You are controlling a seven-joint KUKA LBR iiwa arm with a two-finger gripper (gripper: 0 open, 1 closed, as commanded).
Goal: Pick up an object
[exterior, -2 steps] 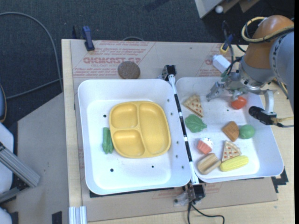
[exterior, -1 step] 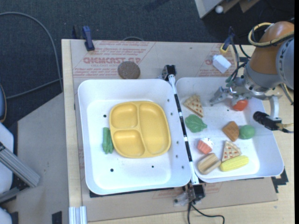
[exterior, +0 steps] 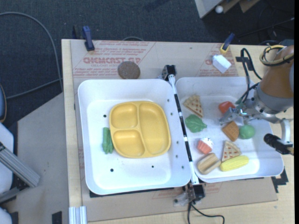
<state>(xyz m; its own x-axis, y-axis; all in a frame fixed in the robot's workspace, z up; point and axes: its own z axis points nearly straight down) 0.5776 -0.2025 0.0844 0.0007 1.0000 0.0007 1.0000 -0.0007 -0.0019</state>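
My gripper (exterior: pixel 232 116) hangs low over the right bin (exterior: pixel 271 168), reaching in from three o'clock, its tips among the food toys at the bin's middle. I cannot tell how my jaws stand; the tips are too small and dark against the clutter, and nothing shows plainly between them.

Around my tips: a red piece (exterior: pixel 226 107) at eleven o'clock, just beside them; a brown waffle block (exterior: pixel 231 131) at six o'clock, close under them; a green ball (exterior: pixel 246 132) at five o'clock, touching the block's side. Further out, a pizza slice (exterior: pixel 194 106) lies at nine o'clock, a green leaf (exterior: pixel 195 123) below it. Toward seven o'clock sits a red-and-white piece (exterior: pixel 204 146), then a hot dog (exterior: pixel 208 163) at the bin's near edge. A second slice (exterior: pixel 230 150) lies at six o'clock, with a corn cob (exterior: pixel 234 163) touching its lower edge.

The left bin (exterior: pixel 93 171) bears a yellow tray (exterior: pixel 139 128) with three compartments, a green pod (exterior: pixel 107 141) just beside its nine o'clock rim.
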